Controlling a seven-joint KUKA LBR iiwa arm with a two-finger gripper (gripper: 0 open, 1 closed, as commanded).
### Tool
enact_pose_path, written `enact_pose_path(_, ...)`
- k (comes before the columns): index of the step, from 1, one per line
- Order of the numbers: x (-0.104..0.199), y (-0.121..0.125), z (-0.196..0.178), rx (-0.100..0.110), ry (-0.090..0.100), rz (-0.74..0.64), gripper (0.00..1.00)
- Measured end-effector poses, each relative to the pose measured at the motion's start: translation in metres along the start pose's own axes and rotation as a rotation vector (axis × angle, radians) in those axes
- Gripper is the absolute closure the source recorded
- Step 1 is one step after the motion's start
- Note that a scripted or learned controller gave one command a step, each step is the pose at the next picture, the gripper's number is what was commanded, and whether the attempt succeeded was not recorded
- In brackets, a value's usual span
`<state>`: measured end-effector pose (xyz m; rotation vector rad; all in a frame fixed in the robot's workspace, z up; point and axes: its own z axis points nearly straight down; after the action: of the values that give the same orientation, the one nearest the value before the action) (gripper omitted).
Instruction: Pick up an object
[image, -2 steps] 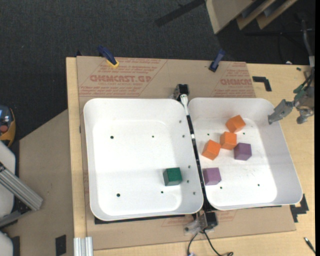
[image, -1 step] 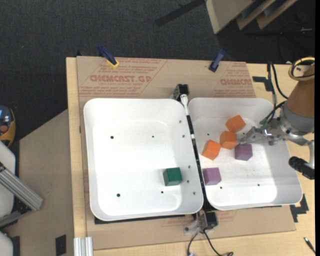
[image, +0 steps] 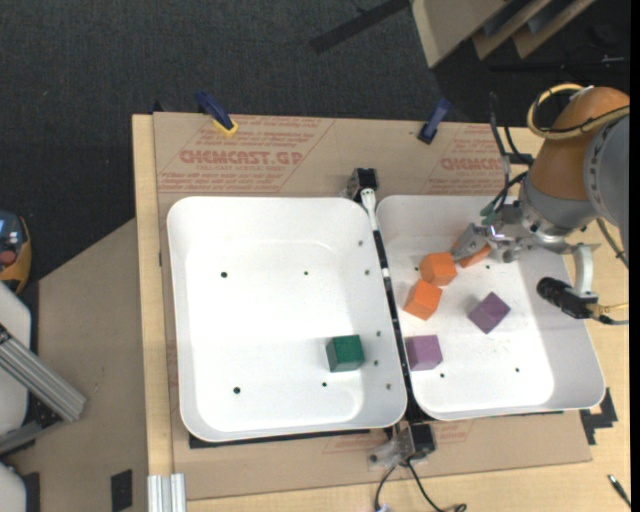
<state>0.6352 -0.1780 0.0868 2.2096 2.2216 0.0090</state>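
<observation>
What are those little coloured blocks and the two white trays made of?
The green block, orange blocks and purple blocks look like painted wood or solid plastic: flat matte colour, crisp edges, no shine. Which one is unclear. The white bins look like moulded plastic: smooth, faintly glossy, with rounded corners and rolled rims.

A single fixed camera looks down at a slant from above the bench (image: 150, 300), far enough back to take in both white bins, the left bin (image: 200, 240) and the right bin (image: 560, 380), along with the arm (image: 570, 160) entering from the frame's right.
</observation>
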Motion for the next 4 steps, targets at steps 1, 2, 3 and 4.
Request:
enact_pose_path(1, -0.002, -0.003, -0.009, 0.007, -0.001, 0.003, 1.00)
enact_pose_path(2, 0.003, 0.019, 0.003, 0.081, 0.006, 0.009, 1.00)
enact_pose_path(3, 0.008, 0.019, 0.003, 0.077, 0.004, 0.013, 1.00)
enact_pose_path(4, 0.011, 0.019, 0.003, 0.077, 0.005, 0.014, 1.00)
